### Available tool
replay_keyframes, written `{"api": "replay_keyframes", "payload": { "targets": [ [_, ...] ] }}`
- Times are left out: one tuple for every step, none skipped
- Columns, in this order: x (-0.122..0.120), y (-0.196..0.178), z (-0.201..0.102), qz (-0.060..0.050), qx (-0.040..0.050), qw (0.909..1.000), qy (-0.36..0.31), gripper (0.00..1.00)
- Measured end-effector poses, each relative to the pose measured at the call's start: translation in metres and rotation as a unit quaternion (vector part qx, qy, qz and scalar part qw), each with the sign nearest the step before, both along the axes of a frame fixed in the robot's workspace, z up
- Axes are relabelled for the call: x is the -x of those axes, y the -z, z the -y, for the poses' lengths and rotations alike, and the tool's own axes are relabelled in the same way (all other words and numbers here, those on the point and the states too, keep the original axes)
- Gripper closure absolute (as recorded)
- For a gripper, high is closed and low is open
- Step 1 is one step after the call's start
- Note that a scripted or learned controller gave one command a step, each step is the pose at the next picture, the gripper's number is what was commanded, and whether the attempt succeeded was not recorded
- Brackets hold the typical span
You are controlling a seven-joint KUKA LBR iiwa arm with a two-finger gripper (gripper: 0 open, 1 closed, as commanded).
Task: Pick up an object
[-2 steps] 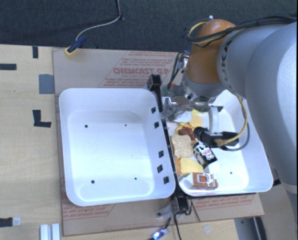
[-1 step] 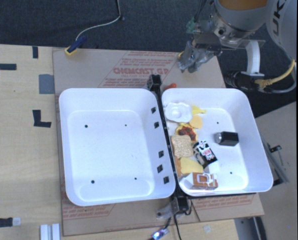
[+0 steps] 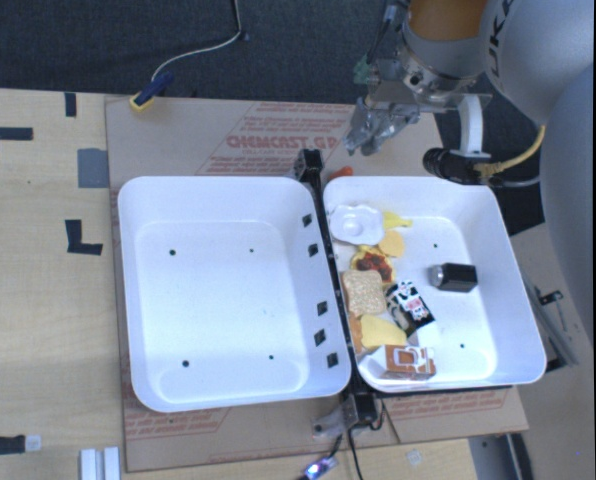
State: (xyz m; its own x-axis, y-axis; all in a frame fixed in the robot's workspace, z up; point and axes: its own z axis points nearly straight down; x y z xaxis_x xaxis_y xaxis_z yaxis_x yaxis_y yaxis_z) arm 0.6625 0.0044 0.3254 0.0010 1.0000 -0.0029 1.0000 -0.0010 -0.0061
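Arm: the grey KUKA arm (image 3: 538, 28), orange band above the wrist, reaches in from the right and hangs over the far edge of the desk (image 3: 38, 268).
Gripper: the gripper (image 3: 370, 140) sits above the cardboard sheet (image 3: 258, 138), just beyond the far rim of the right bin (image 3: 498, 238), near the divide between the two bins.
Fingers: pointing down and to the left, close together at the tips with nothing seen between them; how far apart they stand cannot be told.
Left bin: a shallow white bin (image 3: 218, 298) lying beside the right one, their rims touching.
Objects: all lie in the right bin, most crowded along its left wall: a white fried-egg piece (image 3: 355, 223) at the far end, yellow pieces (image 3: 392, 238) beside it, a dark red-brown item (image 3: 374, 264), a tan cracker-like square (image 3: 363, 292), a yellow wedge (image 3: 381, 330), a black-and-white cow-patterned item (image 3: 410, 304), and an orange-and-white packet (image 3: 410, 362) at the near end.
Black block: a small dark block (image 3: 454, 277) rests apart from the heap, toward the bin's middle.
Cable: a cable with a blue-and-yellow end (image 3: 150, 91) trails across the far left of the desk.
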Motion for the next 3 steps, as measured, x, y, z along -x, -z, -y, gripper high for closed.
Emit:
{"api": "replay_keyframes", "payload": {
  "targets": [
    [0.045, 0.053, 0.005, -0.002, -0.0008, 1.0000, 0.000, 1.00],
    [-0.008, 0.058, -0.019, 0.004, -0.0008, 1.0000, -0.002, 1.00],
    [0.048, 0.098, -0.027, -0.001, -0.0010, 1.0000, 0.000, 1.00]
  ]
}}
